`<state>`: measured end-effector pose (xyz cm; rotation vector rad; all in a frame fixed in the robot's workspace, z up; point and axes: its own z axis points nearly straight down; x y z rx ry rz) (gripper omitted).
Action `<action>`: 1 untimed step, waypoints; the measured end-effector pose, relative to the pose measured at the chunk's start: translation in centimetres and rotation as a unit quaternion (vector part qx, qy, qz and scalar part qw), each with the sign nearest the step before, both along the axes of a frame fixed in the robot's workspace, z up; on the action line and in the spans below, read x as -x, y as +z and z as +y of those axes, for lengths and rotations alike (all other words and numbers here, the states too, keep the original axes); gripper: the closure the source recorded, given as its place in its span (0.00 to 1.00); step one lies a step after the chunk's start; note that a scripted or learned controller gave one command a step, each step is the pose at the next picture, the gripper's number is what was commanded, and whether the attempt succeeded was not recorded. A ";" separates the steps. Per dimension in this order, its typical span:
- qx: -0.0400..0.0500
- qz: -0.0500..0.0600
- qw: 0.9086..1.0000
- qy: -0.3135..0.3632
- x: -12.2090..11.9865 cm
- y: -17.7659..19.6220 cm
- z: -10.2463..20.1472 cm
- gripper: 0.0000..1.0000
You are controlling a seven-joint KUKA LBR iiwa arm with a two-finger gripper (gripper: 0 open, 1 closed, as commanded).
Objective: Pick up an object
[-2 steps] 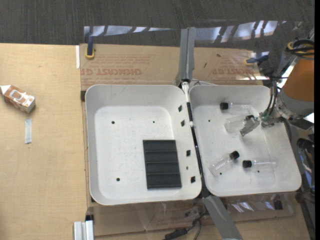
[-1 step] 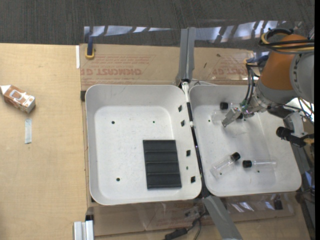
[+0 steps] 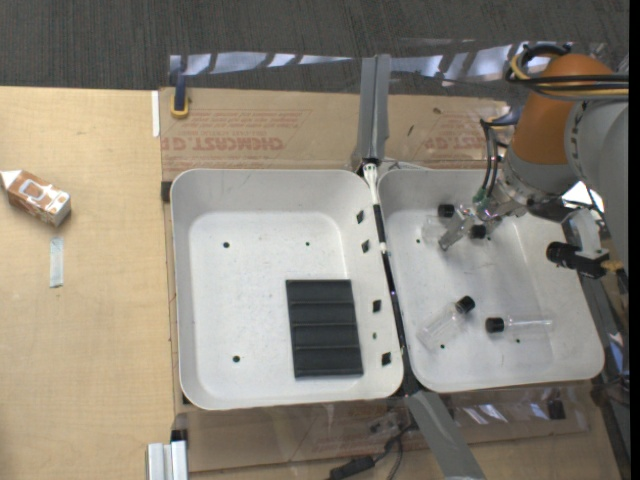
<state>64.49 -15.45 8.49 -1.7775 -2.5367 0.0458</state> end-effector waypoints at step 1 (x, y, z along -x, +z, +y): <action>0.002 -0.008 1.000 0.007 -0.4 0.8 0.3 1.00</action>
